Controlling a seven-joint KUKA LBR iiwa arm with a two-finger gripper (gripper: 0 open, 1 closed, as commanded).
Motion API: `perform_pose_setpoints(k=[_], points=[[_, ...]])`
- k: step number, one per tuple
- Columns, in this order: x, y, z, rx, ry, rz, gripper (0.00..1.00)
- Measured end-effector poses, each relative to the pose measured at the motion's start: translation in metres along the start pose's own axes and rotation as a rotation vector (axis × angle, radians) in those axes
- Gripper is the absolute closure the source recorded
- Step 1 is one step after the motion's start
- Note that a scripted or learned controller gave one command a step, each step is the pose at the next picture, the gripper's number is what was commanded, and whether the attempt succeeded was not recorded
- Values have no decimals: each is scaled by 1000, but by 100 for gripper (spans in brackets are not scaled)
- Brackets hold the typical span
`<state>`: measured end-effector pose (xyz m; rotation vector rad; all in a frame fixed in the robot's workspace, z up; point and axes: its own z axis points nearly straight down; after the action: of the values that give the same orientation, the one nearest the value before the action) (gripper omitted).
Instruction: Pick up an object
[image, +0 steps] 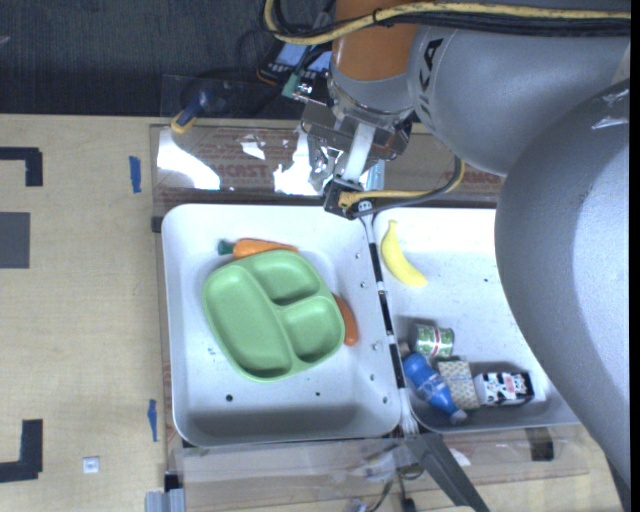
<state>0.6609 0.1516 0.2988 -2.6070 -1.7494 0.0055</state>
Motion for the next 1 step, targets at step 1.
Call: perform_pose_setpoints(k=[1], points=[[44, -13, 42, 0, 0, 261, 100]])
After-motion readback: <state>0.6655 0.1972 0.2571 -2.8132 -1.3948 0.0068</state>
